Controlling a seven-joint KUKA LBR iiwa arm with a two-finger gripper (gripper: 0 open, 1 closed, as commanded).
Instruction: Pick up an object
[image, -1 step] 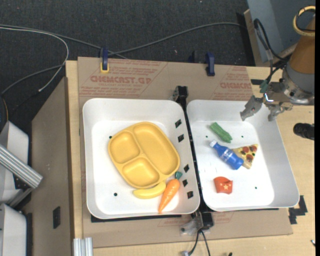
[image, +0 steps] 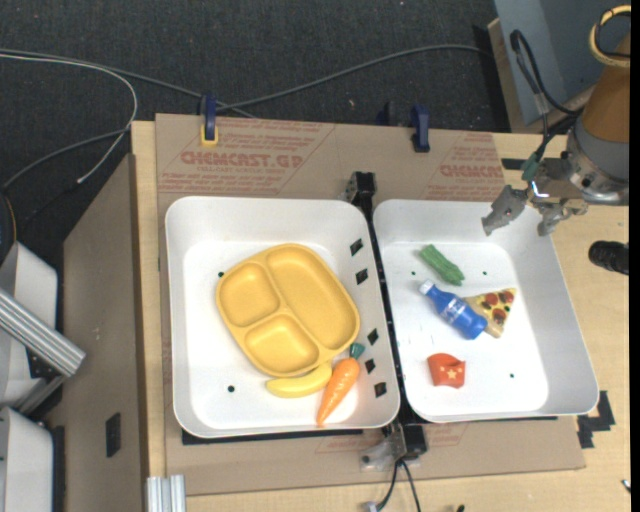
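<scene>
My gripper hangs over the far right corner of the right bin, its two fingers spread open with nothing between them. Below it in that bin lie a green pickle-shaped piece, a blue bottle, a pizza slice and a red pepper. The left bin holds a yellow divided plate, a banana and a carrot near its front edge.
Both bins rest on a cardboard sheet clamped at the back by a yellow-and-blue clamp and a blue clamp. Black clips join the bins along the middle. Cables run across the dark floor behind.
</scene>
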